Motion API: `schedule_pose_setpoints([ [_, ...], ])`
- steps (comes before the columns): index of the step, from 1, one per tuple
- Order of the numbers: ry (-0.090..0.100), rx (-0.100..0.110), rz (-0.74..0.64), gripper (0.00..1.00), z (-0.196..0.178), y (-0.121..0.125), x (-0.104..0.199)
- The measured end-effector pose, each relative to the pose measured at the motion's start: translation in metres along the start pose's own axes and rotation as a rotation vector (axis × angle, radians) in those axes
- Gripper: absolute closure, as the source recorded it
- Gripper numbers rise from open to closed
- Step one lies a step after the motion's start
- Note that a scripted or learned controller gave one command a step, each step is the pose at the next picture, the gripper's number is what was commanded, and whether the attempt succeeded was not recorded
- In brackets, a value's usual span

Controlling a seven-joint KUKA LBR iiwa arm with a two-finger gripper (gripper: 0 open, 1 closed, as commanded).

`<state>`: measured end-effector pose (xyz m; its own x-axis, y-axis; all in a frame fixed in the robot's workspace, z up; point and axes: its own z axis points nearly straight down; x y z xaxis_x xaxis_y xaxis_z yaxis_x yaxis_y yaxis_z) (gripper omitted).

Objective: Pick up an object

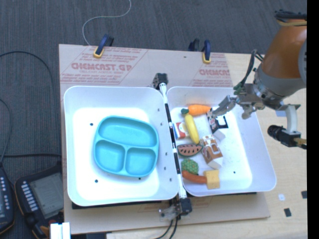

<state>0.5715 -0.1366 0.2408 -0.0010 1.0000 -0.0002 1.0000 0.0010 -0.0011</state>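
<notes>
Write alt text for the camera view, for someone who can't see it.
A grey and orange robot arm reaches from the right, its gripper low over toy food in the right white bin: a banana, a carrot, a watermelon slice. The left white bin holds a blue divided plate.

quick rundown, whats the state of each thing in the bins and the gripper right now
gripper: low over the right bin, beside the carrot
blue divided plate: flat in the left bin
banana: lying in the right bin
carrot: lying at the far end
watermelon slice: lying flat
milk carton: tipped on its side
cheese wedge: resting at the near end
</notes>
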Motion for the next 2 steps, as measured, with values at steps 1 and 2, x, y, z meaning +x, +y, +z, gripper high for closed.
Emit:
schedule_pose_setpoints([
  [1, 0.0, -0.001, 0.001, 0.0, 0.144, -0.028, 0.003],
  [2, 0.0, -0.002, 0.001, 1.0, 0.134, -0.028, 0.003],
])
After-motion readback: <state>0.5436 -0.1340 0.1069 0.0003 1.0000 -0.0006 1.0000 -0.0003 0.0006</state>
